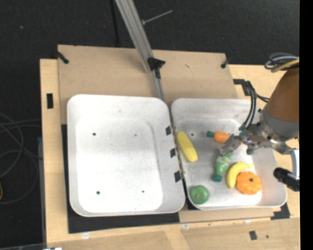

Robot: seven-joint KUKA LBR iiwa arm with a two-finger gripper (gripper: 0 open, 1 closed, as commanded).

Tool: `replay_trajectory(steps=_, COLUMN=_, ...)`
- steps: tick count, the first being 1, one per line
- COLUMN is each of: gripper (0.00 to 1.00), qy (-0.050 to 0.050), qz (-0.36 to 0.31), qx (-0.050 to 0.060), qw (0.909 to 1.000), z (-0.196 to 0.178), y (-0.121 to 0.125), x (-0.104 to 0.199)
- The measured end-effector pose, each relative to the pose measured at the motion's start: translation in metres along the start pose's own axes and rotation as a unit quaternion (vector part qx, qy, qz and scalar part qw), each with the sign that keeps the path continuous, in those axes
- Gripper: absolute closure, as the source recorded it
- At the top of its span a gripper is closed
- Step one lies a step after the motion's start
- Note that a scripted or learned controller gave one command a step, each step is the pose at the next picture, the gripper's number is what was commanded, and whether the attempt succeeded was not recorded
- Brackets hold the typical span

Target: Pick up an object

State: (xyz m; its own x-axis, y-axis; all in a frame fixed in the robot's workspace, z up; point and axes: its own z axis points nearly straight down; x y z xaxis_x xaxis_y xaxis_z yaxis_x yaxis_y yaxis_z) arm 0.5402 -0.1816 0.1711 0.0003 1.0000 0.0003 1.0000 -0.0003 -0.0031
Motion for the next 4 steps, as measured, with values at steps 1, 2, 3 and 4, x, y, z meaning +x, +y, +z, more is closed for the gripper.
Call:
replay_trajectory(steps=1, gripper=0.0, qy=0.0, qz=0.0, qx=0.0, qw=1.0, z=0.053, y=0.009, x=0.002)
replay_trajectory(steps=2, gripper=1.0, qy=0.0, qz=0.001, qx=-0.003, qw=1.0, z=0.039, y=0.01, x=0.001)
replay_trajectory(steps=3, gripper=1.0, qy=-0.001, qz=0.0, qx=-0.004, qw=1.0, z=-0.022, y=0.007, x=0.003)
replay_trajectory(steps=4, gripper=1.0, qy=-0.001, qz=0.0, qx=-0.004, qw=1.0, z=-0.066, y=0.006, x=-0.003)
